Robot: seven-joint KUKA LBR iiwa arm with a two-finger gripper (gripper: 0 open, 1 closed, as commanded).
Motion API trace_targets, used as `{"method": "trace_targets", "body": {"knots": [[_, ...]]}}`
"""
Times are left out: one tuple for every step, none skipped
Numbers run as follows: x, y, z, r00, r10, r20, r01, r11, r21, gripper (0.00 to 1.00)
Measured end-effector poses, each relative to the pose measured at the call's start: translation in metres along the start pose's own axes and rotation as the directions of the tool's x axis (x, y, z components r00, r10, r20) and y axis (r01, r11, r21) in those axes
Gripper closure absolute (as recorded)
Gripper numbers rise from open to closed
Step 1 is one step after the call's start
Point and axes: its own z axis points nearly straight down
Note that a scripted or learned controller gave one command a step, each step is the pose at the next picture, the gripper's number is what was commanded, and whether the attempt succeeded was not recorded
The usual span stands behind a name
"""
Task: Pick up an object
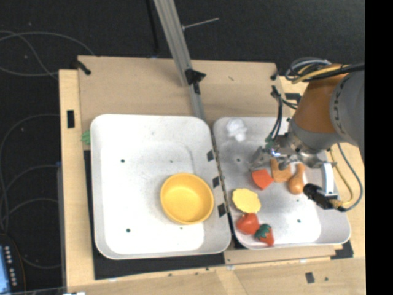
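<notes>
The right bin (307,229) holds several small toy foods. An orange-red piece (262,179) lies near the middle, with a tan-orange piece (282,174) and an orange pear-like piece (296,182) just to its right. A yellow piece (245,200) lies lower left, above a red tomato-like piece (247,224) and a strawberry (265,235). A crumpled white thing (236,128) sits at the bin's top left. My gripper (274,157) hangs low over the bin, right above the orange-red and tan-orange pieces. I see nothing between its fingers.
The left bin (123,158) holds a yellow bowl (186,198). A grey metal pole (177,42) slants from the top down to the gap between the bins. Cables (344,189) loop off the wrist at the right.
</notes>
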Motion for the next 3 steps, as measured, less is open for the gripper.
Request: {"method": "trace_targets", "body": {"knots": [[0.001, -0.001, -0.009, 1.0, 0.003, -0.003, -0.003, 1.0, 0.003, 1.0], [0.002, 0.0, -0.053, 1.0, -0.003, -0.006, 0.003, 1.0, 0.003, 1.0], [0.001, 0.011, -0.101, 1.0, -0.007, -0.005, 0.007, 1.0, 0.002, 1.0]]}}
